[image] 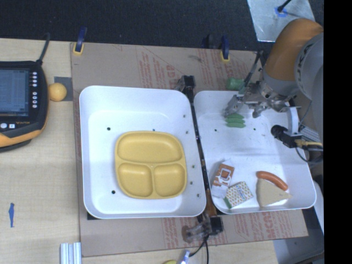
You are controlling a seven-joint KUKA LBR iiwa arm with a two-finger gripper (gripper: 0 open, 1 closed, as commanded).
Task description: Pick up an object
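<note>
Two white bins side by side: left bin [93,147] holding a yellow divided plate [149,164], right bin [258,142] with the arm reaching in from the right. Gripper [241,104] low over the far left corner of the right bin, just above a small green object [236,120] lying on the bin floor, close beneath the tool. Grasp state impossible to tell. Well apart, near the front edge: a sausage [271,179], a pale wedge [270,194], two small packets [231,186].
</note>
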